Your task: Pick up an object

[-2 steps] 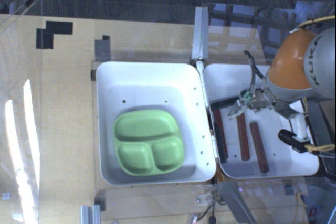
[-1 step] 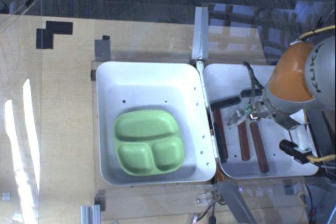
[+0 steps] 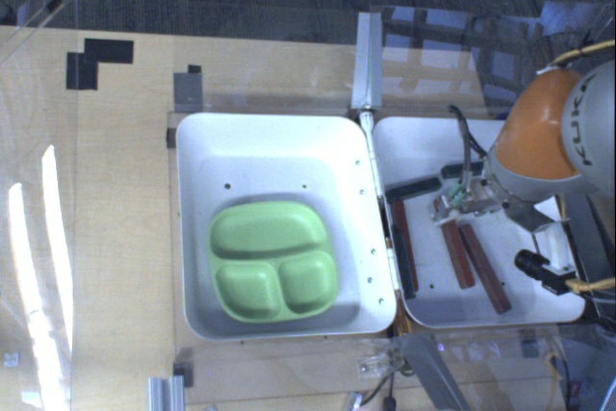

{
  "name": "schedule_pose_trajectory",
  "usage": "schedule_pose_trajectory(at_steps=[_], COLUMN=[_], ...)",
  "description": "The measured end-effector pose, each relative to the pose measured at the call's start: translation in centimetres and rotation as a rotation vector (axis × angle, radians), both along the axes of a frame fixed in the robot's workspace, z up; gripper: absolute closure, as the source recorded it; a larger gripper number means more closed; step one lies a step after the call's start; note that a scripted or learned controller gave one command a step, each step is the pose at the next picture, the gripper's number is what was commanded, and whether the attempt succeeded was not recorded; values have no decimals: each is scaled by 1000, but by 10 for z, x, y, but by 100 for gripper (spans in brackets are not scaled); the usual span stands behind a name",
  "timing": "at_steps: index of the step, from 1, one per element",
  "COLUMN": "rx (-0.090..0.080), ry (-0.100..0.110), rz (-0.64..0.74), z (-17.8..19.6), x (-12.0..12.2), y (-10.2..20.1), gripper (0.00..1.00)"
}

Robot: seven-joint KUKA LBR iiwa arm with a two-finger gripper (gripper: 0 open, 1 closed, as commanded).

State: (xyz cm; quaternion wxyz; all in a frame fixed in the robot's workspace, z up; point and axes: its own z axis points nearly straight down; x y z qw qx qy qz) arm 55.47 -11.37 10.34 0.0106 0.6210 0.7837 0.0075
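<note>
Your gripper [image 3: 460, 203] hangs low in the right bin [image 3: 423, 303], right above the upper ends of two brown sticks [image 3: 476, 260] lying there. Beside that bin, the left one holds a green divided plate [image 3: 272, 258].

The arm [image 3: 558, 135] enters from the 3 o'clock side of the camera view and reaches toward 9 o'clock. Its grey casing shows at the upper right, and the broad orange band [image 3: 537, 125] bulges just above the wrist, tilted down and toward 8 o'clock. Below the band the grey wrist narrows into the gripper [image 3: 460, 203], which hangs low at about 8 o'clock from the band, pointing downward and slightly leftward. A dark cable [image 3: 466, 138] loops from the wrist up along the gripper's 12 o'clock side. The metal parts at the gripper's tip are small and blurred, so their spacing cannot be told.
</note>
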Motion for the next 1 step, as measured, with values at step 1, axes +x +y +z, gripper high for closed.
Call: schedule_pose_trajectory(at_steps=[1], rx=[0], ry=[16], rz=[30], z=[84], x=[70], y=[39], gripper=[100])
